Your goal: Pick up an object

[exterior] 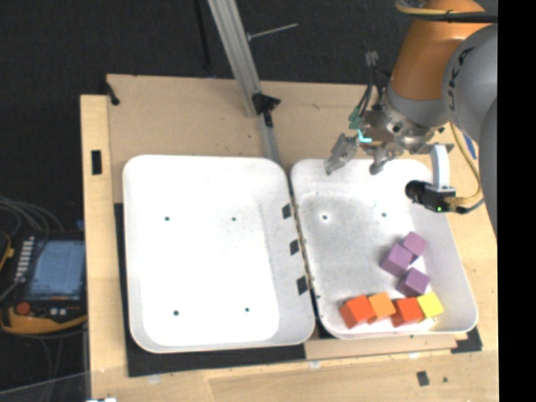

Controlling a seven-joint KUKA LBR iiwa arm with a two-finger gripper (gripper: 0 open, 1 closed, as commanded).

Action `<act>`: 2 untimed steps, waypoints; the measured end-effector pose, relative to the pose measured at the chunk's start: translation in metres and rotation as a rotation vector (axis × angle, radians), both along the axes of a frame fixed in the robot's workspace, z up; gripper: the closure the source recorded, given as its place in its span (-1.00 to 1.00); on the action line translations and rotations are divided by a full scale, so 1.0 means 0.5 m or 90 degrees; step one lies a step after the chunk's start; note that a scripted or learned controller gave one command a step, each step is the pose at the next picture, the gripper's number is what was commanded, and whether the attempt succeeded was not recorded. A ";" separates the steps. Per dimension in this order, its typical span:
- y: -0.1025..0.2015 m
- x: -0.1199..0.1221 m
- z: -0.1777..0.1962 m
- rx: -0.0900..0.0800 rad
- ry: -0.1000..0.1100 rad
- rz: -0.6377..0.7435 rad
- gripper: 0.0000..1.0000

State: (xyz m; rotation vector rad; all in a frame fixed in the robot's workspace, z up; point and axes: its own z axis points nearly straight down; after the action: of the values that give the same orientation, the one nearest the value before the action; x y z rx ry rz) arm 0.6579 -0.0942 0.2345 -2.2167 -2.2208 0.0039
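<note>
Gripper (360,159) hangs over the right bin's (335,182) far edge, fingers spread wide with nothing between them, well apart from the purple blocks (405,263) and the orange, red and yellow blocks (390,308) clustered in its near corner.

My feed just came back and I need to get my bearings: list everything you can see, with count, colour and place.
Bins: 2, white, side by side on the bench; left bin, right bin.
Purple blocks: 3, right bin, near right side.
Orange-red blocks: 2, right bin, near edge.
Light orange block: 1, between the orange-red ones.
Yellow block: 1, right end of that row.
Metal pole: 1, grey, behind the bins.
Gripper: 1, open, above right bin's far edge.
</note>
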 end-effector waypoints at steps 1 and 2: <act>0.000 0.002 0.006 -0.001 -0.003 0.001 -1.00; -0.005 -0.004 -0.078 -0.002 -0.001 -0.002 -1.00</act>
State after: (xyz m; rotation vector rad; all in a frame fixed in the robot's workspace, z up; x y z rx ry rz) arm 0.6559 -0.0965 0.1953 -2.2220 -2.2200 0.0059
